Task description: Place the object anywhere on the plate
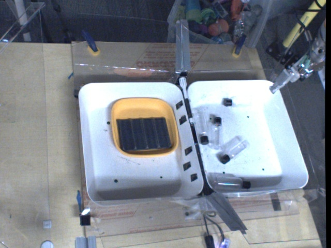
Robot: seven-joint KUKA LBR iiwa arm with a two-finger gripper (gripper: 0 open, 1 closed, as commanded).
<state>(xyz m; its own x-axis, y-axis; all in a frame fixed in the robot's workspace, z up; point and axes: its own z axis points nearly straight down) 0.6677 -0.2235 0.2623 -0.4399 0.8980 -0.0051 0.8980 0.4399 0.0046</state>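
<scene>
The gripper [282, 81] hangs at the right bin's far corner; whether it's open, I cannot tell. The clear vials [232, 149] lie down-left of it, the yellow plate [120, 110] farther left.

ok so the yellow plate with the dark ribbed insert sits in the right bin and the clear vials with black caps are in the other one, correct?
Not quite. The camera view shows the yellow plate with the dark ribbed insert in the left white bin, not the right. The clear vials with black caps lie in the other one, the right white bin.
</scene>
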